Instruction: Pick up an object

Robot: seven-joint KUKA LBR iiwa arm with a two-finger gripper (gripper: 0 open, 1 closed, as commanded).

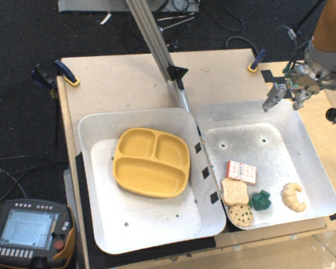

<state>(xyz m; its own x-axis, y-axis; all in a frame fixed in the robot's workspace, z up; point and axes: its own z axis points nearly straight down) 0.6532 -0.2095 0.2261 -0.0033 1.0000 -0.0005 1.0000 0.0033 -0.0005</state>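
Tool [284,101] above right bin's [311,147] far rim, fingers spread, nothing between them, croissant [294,197] near front corner.

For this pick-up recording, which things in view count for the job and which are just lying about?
For the job: gripper; in the right bin: pink-and-white packet, bread slice, cookie, green piece, croissant.

Lying about: yellow divided plate in the left bin, teach pendant, clamps, cables.
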